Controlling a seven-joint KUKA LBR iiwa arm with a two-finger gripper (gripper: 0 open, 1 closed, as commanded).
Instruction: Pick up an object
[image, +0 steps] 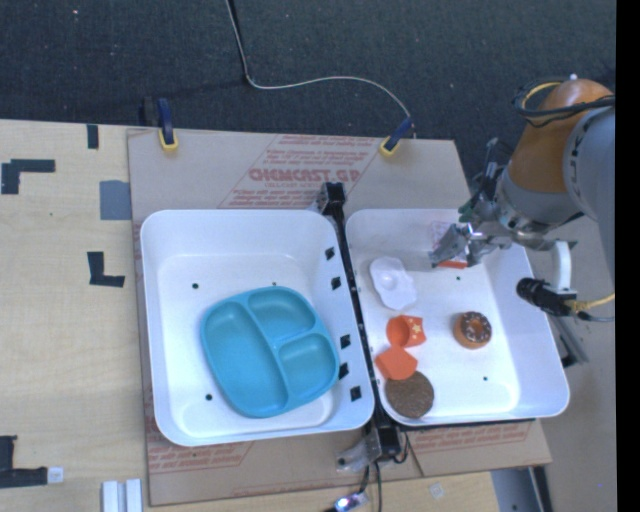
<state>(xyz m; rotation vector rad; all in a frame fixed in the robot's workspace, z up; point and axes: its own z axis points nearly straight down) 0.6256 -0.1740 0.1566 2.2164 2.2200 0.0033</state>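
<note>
The gripper (452, 256) hangs over the far right corner of the right bin (520, 400), low above the white floor, and its dark metal blurs together at the tip, so whether it is spread or closed is something I cannot tell. A small red-orange piece (452, 264) peeks out right beneath it, mostly hidden, and there is a faint pinkish patch (441, 231) on the bin floor just behind; neither is clear enough to name. The arm (555, 150) comes in from the right, its orange band cut off by the top of its own grey casing.

The pickable things lie in the right bin: a white cup-like piece (392, 281) near the divider, an orange block (406, 330) beside it toward the front, another orange piece (397, 363) touching a brown round cookie (410, 395) at the front rim, and a glazed doughnut (473, 329) standing apart toward the right wall. The middle and front right of that bin floor lie bare between the doughnut and the rim.

The left bin (160, 300) carries a blue divided plate (269, 349), tilted across its floor, with open white around it at the back. Black clips (340, 280) crowd the seam between the bins.
</note>
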